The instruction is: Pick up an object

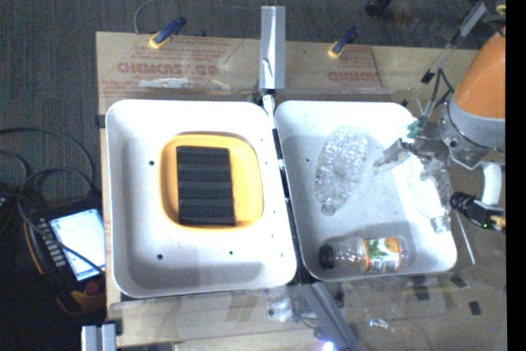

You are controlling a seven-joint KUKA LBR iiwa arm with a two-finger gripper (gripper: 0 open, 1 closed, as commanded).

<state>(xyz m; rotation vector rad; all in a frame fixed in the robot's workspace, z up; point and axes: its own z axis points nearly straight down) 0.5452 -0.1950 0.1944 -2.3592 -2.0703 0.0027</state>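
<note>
A brown desk (pixel 238 62) stands on dark grey carpet, with cables trailing across the floor at the left of the frame and a chair base at the upper right. Two clamps with blue handles (pixel 167 32) grip the desk's far edge, and two white bins sit side by side on it.

The left bin (pixel 131 177) holds one yellow tray with a black ribbed block (pixel 205 185) in it. The right bin (pixel 362 115) holds two things: a crumpled clear plastic bottle (pixel 340 167) in the middle, and a capped bottle with an orange label (pixel 366 253) lying on its side along the lower edge.

The jaws (pixel 419 154) sit over the right side of the right bin, below the arm's orange band (pixel 485 82). Whether they are open or closed cannot be told. The crumpled bottle lies just to their left; the labelled bottle lies below them and a little left, apart from them.
</note>
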